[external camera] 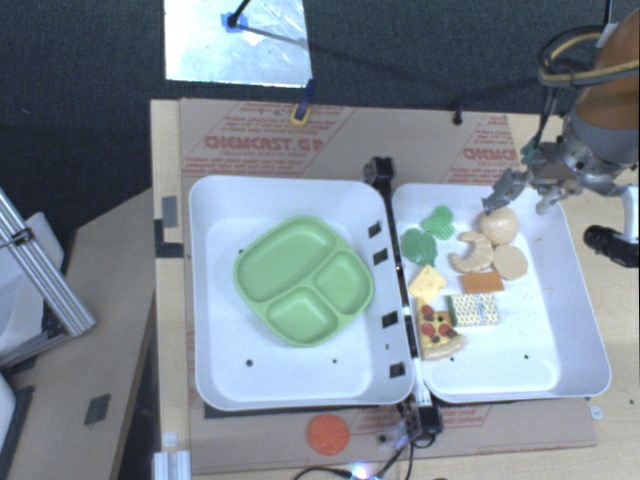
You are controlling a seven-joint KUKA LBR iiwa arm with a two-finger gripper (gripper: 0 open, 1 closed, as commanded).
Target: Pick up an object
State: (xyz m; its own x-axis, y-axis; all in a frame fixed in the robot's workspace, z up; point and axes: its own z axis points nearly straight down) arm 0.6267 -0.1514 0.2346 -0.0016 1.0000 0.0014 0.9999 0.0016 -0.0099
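Orange disc (328, 432) on bench at near edge, outside bins. Left bin (220, 368): green divided plate (303, 280) at centre. Right bin (570, 353): pizza slice (441, 340), patterned box (476, 311), cheese wedge (427, 284), orange block (482, 281), green leaves (428, 233), beige pieces, round beige ball (499, 226). Gripper (524, 196) over far edge of right bin, fingers spread apart, nothing between them, just above ball.

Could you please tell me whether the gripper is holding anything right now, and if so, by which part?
Nothing is held. The gripper hangs open above the round beige piece in the right bin, with nothing between its fingers.
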